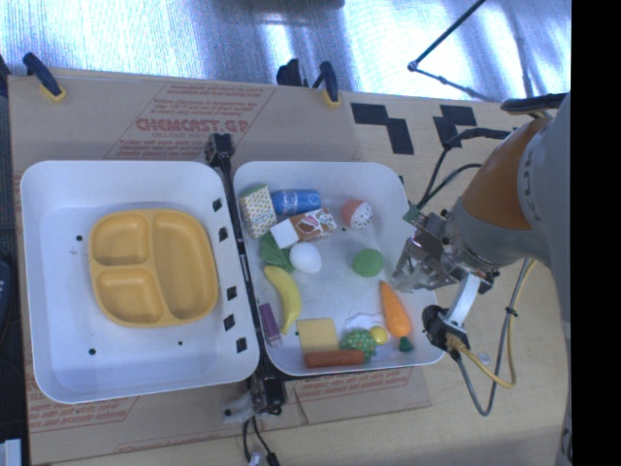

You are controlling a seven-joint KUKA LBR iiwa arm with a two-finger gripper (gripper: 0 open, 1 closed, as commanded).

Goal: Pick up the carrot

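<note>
Arm enters from the right of the camera view, orange band above the wrist, grey body curving down toward the right bin (419, 355). End effector (419, 272) sits low at that bin's right wall, near its rim, just above and to the right of the carrot (394, 309); metal parts there are cluttered and partly blurred, so cannot tell its state. Nothing seen between them. Cables loop off the wrist, one yellow, trailing over the bin's lower right corner. Carrot lies in the right bin near the right wall, orange, tilted, narrow end up-left, green tip at the lower end. Around it: green ball (367, 262) just up-left, banana (284, 295) toward the bin's left side, white egg (306, 258) above the banana, yellow block (317, 334) and a reddish sausage-shaped item (335, 359) along the bottom wall, blue can (296, 201) near the top. Left bin (49, 289) carries a yellow divided plate (153, 265) with three compartments. Both bins rest on a surface (320, 129) covered with printed brown cardboard; clamps along its far edge. Beyond it, a grey ribbed floor with bright light patches.
</note>
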